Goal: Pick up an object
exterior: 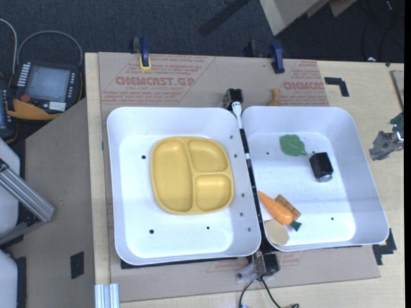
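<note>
The right bin [359, 191] holds several small objects. A green leafy piece [293, 145] lies near its back, with a black block [321, 166] just to the right of it. An orange carrot [275, 208] lies by the bin's left wall with a small brown piece [288, 205] against it, and a pale round disc [277, 234] sits at the front left corner. My gripper [384, 145] is at the far right, outside the right bin over the bench, well apart from every object. Nothing is seen in it.
The left bin [128, 217] holds a yellow divided plate [191, 174]. A cardboard sheet [192, 72] lies under both bins, held by blue clamps [144, 49] at the back. A pendant with a screen [46, 85] sits off the bench at the left.
</note>
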Available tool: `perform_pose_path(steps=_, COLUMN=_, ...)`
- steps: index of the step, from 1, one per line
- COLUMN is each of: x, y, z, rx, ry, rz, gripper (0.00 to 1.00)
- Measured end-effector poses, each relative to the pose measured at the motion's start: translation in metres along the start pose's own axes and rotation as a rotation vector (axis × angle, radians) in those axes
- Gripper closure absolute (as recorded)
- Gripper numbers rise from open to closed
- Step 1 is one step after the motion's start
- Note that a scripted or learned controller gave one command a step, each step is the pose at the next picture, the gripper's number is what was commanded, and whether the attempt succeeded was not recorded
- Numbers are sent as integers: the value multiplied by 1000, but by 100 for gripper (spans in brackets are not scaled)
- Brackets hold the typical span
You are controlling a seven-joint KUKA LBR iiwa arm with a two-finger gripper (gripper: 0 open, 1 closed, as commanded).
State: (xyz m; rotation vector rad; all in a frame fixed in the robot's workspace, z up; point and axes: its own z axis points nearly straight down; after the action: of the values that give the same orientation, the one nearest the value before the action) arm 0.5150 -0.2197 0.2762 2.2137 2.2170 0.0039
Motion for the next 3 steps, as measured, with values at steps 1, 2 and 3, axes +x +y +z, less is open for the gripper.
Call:
perform_pose_path(steps=1, x=50, y=-3, z=17, rx=10, ry=7, rz=-3, gripper=100)
perform_pose_path(steps=2, x=100, y=2, z=32, rx=11, ry=7, rz=-4, gripper=100)
perform_pose_path(steps=3, x=150, y=5, z=46, rx=11, ry=7, rz=-4, gripper=100)
